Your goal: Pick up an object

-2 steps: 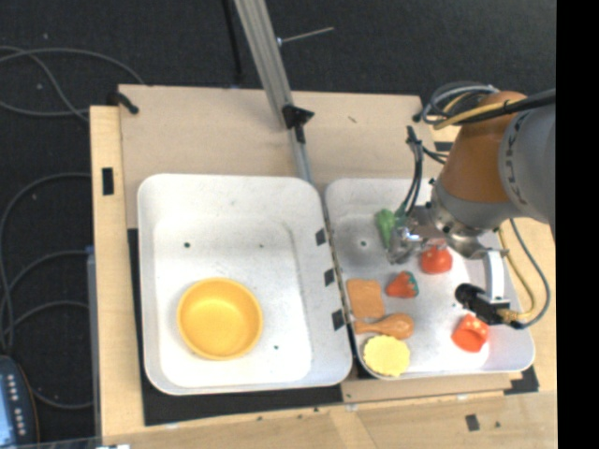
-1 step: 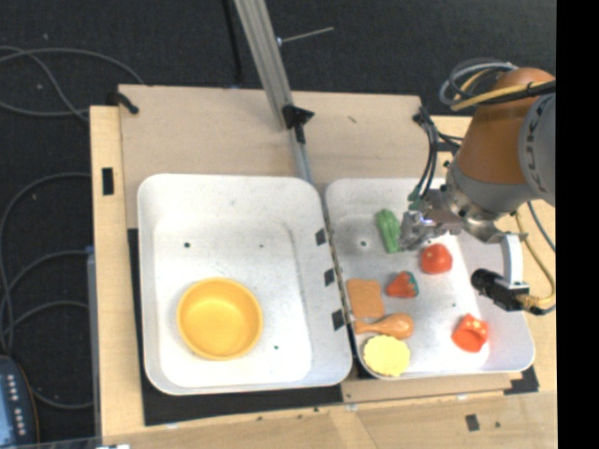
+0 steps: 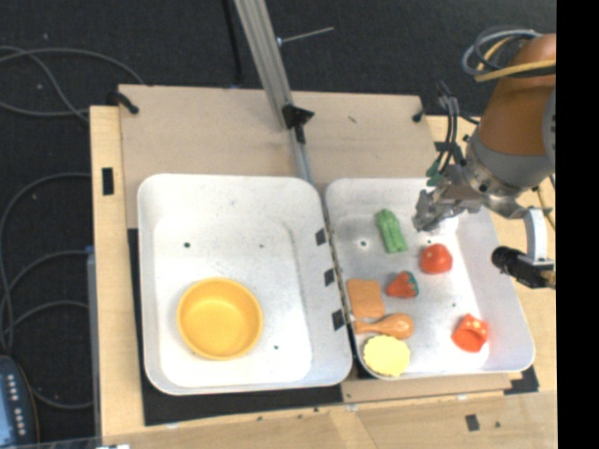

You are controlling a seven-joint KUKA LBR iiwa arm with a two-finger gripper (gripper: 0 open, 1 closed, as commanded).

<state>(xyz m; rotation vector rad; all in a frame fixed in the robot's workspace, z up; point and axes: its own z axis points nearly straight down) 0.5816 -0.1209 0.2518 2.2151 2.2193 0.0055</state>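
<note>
The right bin [image 3: 496, 279] holds several toy foods: a green piece [image 3: 391, 230], a red tomato-like piece [image 3: 435, 259], a strawberry [image 3: 402, 284], a tan bread slice [image 3: 365, 297], an orange drumstick [image 3: 386, 325], a pale yellow round piece [image 3: 387, 354] and a red-orange pepper [image 3: 470, 333]. My gripper [image 3: 429, 215] hangs over the upper part of the right bin, just right of the green piece and above the tomato-like piece. Nothing is visible between its fingers.
The left bin [image 3: 234, 213] contains a yellow bowl [image 3: 220, 318] at its lower left. A slanted metal pole [image 3: 271, 64] rises from the bench at the back, between the bins. Cables lie on the dark floor to the left.
</note>
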